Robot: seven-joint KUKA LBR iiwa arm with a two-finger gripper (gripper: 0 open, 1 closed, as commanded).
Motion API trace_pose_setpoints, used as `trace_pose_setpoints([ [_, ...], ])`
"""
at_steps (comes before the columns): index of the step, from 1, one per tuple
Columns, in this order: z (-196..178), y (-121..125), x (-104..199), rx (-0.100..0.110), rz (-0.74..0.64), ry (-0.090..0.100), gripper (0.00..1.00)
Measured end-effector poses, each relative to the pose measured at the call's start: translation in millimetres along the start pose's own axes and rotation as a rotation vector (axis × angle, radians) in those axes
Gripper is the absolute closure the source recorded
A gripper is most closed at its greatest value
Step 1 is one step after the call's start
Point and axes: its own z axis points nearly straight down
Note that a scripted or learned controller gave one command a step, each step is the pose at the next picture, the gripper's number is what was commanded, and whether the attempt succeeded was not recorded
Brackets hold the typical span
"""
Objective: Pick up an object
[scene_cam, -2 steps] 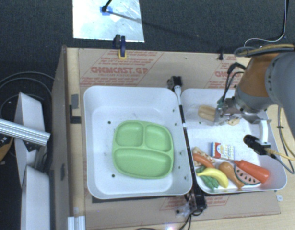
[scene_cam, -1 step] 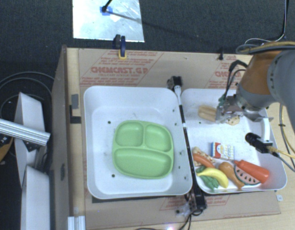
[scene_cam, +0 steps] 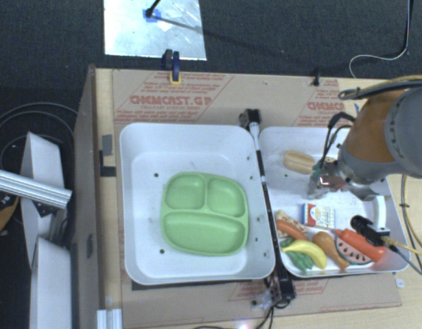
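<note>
My gripper hangs low over the middle of the right bin, reaching in from the right on the grey and orange arm. A tan bread roll lies just to its upper left. A small white carton sits right below it. Along the bin's front lie a carrot, a yellow banana, a green pod, a brown drumstick and a watermelon slice. I see nothing held in the gripper.
The left bin holds a green divided plate at its centre. A divider rail runs between the two bins. Brown cardboard lies under and behind them.
</note>
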Motion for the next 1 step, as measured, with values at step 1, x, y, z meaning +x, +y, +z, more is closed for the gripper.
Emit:
trace_pose_setpoints([
  [1, -33.7, 40.9, 39.2, -0.01, -0.009, -0.001, 1.0],
])
